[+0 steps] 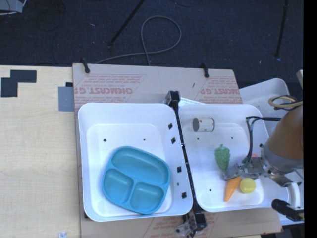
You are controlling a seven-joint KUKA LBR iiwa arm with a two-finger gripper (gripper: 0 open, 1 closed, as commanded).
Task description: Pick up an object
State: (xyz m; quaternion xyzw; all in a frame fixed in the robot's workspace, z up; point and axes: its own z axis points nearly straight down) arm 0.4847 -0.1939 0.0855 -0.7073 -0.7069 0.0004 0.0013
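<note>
Both bins, the left bin (pixel 94 128) and the right bin (pixel 208 202), appear as smooth white plastic with a slight sheen. The blue divided tray (pixel 136 178) looks like smooth moulded plastic. The bench top (pixel 34 148) shows pale matt wood grain. The backing board (pixel 148 86) resembles printed matt cardboard.

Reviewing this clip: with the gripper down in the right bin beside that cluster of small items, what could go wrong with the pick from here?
1. The gripper sits among the carrot, yellow ball and green toy, which lie close together; closing could pinch two or nudge all aside.
2. The ball may roll away if touched.
3. This cluster lies near the right bin's front wall, so a shoved item could jam there.
</note>
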